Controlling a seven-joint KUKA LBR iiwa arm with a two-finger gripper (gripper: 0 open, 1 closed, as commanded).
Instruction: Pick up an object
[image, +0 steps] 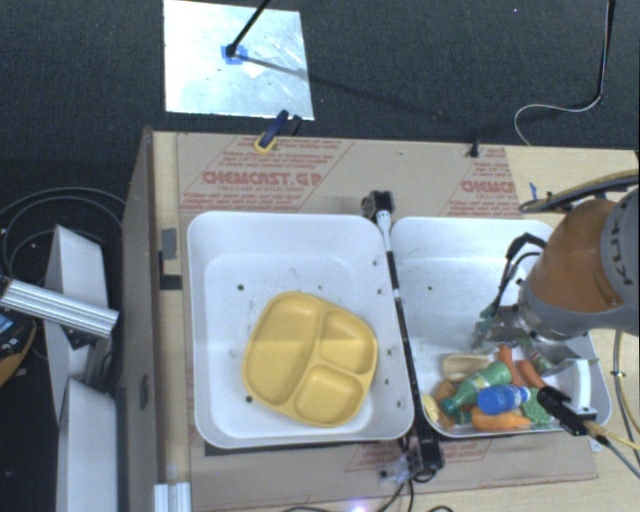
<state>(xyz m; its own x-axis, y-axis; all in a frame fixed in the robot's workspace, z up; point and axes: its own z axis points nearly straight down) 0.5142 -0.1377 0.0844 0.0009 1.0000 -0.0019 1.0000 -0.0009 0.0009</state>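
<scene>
Cardboard-topped surface (300, 165), yellow tray (310, 357) in left bin (215, 300); hand (505, 335) sits over right-bin (440, 260) toys (490, 390), grip state honestly can't tell.

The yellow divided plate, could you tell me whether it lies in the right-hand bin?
No, the yellow divided plate lies in the left bin.

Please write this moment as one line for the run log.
arm: over right bin | gripper: above toy pile, holding nothing seen | yellow tray: in left bin | pick: not yet done
</scene>
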